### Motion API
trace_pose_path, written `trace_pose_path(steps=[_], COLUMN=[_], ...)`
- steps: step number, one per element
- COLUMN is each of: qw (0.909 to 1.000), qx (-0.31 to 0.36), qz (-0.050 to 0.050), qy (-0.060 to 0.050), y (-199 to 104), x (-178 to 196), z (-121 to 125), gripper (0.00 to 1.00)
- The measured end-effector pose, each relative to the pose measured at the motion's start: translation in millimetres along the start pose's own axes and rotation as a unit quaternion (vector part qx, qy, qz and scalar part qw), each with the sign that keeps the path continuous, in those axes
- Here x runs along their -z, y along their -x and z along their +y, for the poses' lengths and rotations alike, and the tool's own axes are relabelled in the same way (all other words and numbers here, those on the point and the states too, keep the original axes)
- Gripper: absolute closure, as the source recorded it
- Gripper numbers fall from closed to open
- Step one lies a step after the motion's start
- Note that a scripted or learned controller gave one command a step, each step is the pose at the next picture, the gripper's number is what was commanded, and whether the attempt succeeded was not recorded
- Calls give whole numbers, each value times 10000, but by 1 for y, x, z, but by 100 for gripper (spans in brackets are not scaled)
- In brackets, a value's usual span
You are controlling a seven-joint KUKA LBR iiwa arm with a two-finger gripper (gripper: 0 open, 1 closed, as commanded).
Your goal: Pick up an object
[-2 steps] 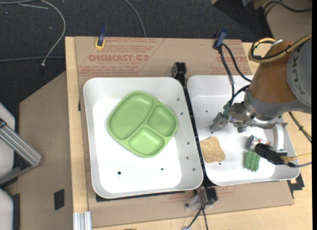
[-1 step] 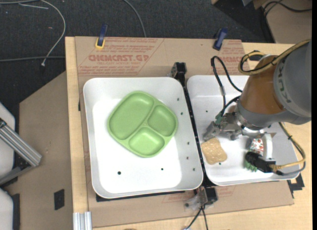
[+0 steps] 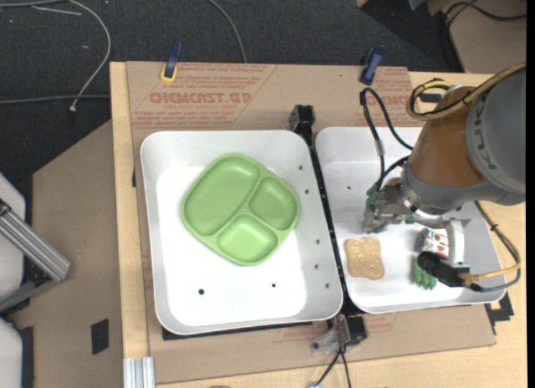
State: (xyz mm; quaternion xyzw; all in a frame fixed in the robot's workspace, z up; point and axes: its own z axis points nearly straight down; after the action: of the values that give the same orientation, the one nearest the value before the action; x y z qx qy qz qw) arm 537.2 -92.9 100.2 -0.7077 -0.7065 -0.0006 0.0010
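Two risks: my fingers (image 3: 378, 211), state unclear to me, may miss the tan cracker (image 3: 365, 257) or hit the bin wall (image 3: 328, 211).

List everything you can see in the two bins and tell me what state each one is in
green divided plate: lying flat and right way up in the left bin, compartments bare.
tan cracker-like piece: lying flat in the right bin, untouched.
green toy: resting near the right bin's front edge, partly under the arm.
gripper: low over the right bin, above the tan piece, holding nothing visible.
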Motion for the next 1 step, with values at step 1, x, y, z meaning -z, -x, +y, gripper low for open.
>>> trace_pose_path(steps=[1], qw=[10000], qx=[15], qz=[-16], qy=[38], y=[0], x=[56], z=[12], gripper=[100])
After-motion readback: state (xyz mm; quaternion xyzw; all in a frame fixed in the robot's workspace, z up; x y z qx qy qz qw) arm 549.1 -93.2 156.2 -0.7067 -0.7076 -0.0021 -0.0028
